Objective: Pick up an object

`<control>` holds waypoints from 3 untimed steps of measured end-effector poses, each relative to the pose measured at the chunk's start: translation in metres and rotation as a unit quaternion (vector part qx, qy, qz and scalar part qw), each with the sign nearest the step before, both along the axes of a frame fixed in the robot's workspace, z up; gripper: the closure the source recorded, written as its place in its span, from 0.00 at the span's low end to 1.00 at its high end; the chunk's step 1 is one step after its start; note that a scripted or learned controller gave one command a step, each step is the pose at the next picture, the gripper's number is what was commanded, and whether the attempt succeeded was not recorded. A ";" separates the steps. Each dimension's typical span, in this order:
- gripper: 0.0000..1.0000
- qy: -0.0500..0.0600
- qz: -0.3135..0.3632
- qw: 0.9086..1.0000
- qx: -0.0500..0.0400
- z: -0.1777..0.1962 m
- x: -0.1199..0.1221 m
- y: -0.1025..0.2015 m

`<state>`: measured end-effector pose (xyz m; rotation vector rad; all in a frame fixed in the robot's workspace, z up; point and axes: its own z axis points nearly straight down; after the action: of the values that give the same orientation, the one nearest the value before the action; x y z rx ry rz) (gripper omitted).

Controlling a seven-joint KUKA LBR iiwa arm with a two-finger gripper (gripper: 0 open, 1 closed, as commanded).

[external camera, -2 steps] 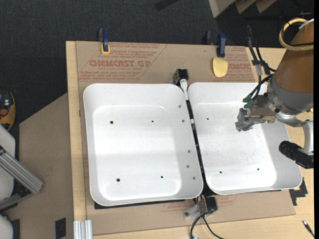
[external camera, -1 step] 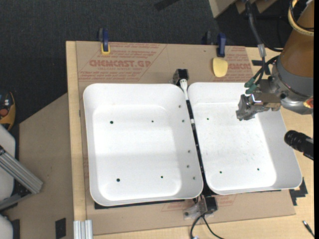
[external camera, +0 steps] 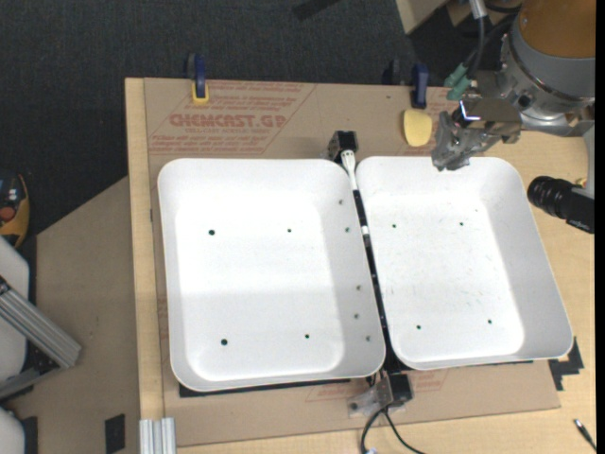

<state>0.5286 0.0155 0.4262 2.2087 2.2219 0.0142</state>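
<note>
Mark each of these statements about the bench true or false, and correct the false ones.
1. Two white bins sit side by side on the bench. True: left bin, right bin.
2. The yellow object lies inside the left bin. False: it lies on the board beyond the right bin's far edge, outside both bins.
3. The gripper is near the right bin's far edge. True.
4. The gripper is over the middle of the left bin. False: it is at the right bin's far rim, close to the yellow object.
5. Blue clamps hold the board's far edge. True.
</note>
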 end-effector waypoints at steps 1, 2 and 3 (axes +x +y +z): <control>1.00 0.009 0.000 1.000 0.000 -0.061 0.020 0.077; 1.00 0.008 -0.002 1.000 0.000 -0.053 -0.016 0.081; 1.00 0.009 -0.001 1.000 0.000 -0.153 0.016 0.130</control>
<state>0.5446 0.1453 0.2735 2.2202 2.2285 -0.0071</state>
